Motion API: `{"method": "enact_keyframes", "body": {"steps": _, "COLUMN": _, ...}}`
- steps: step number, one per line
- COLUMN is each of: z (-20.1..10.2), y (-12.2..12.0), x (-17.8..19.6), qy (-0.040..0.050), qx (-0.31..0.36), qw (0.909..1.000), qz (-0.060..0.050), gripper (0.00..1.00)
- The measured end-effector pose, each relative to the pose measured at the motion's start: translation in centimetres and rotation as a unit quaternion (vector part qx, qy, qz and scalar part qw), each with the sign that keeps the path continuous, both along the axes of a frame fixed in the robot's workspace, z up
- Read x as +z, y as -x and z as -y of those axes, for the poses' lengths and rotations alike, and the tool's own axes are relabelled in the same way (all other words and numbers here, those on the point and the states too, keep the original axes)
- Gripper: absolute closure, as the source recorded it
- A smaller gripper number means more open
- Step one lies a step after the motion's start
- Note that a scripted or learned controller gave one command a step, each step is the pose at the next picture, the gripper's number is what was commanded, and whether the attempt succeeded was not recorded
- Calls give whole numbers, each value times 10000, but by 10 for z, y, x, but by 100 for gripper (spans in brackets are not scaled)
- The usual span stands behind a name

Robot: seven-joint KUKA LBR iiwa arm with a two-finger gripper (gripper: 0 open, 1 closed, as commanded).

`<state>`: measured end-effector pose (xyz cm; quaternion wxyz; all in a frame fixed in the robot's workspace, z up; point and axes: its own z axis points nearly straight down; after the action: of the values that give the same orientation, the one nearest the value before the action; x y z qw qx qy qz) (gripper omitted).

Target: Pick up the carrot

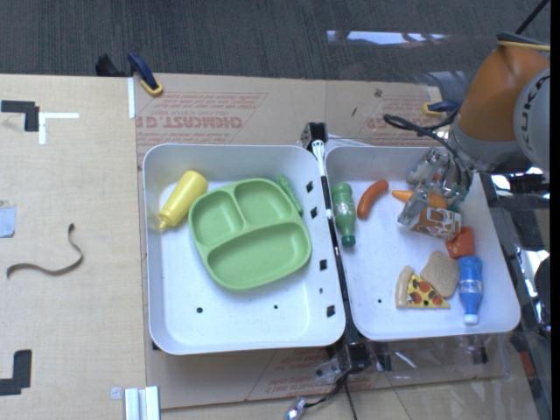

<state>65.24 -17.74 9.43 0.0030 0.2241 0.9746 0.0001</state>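
The carrot (404, 196) is a small orange piece in the right bin (385, 318), near its back. Its pointed end faces left and its right part is hidden under the gripper. My gripper (430, 189) hangs low over that spot, directly above the carrot's right end and an orange carton (436, 222). The arm with its orange band (494, 94) reaches in from the upper right.
The right bin also holds an orange-red sausage (372, 197), a green bottle (343, 213), a red piece (460, 242), a bread slice (442, 274), a pizza slice (417, 291) and a blue bottle (470, 289). The left bin holds a green divided plate (250, 232) and a yellow bottle (181, 198).
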Motion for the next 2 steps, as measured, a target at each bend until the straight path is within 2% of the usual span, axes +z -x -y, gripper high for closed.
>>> {"method": "enact_keyframes", "body": {"steps": 1, "z": -59, "y": 9, "x": -1, "qy": -8, "qx": -328, "qw": 9995, "qz": -9, "gripper": 0}}
{"method": "enact_keyframes", "body": {"steps": 2, "z": -2, "y": 24, "x": 4, "qy": 0, "qx": -1345, "qw": 9909, "qz": -7, "gripper": 0}}
